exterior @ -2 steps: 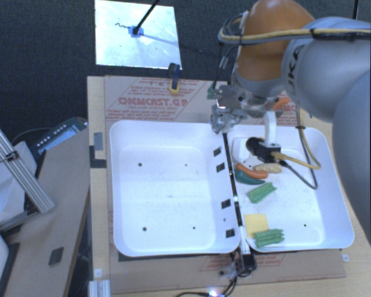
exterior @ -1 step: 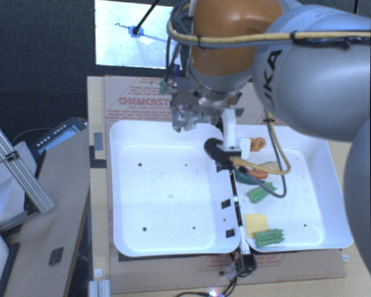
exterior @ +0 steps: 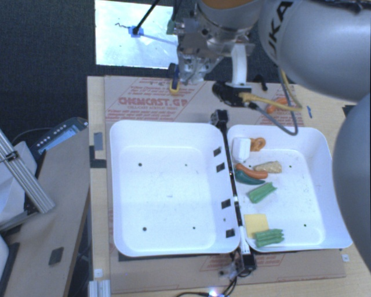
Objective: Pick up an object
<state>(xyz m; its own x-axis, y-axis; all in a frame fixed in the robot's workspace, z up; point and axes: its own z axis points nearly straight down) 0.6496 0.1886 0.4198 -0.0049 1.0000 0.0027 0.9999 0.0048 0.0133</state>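
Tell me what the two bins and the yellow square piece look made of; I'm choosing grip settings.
The bins look like thin moulded plastic, white and smooth, with rounded rims and a faint sheen. The yellow square in the right bin looks like matte plastic or foam, flat and evenly coloured; the view leaves that open.

The big grey arm (exterior: pixel 324 46) comes in from the right side and fills the top right corner. It is round and thick, with black letters on it. More of it runs down the right edge. Near the top there is a bit of an orange band (exterior: pixel 223 4) just above the wrist. Below the band the wrist gets thinner and has small metal parts on it. The pincer (exterior: pixel 188 69) hangs at the end and points down, up near the top middle. It is too blurry to tell how it is set.
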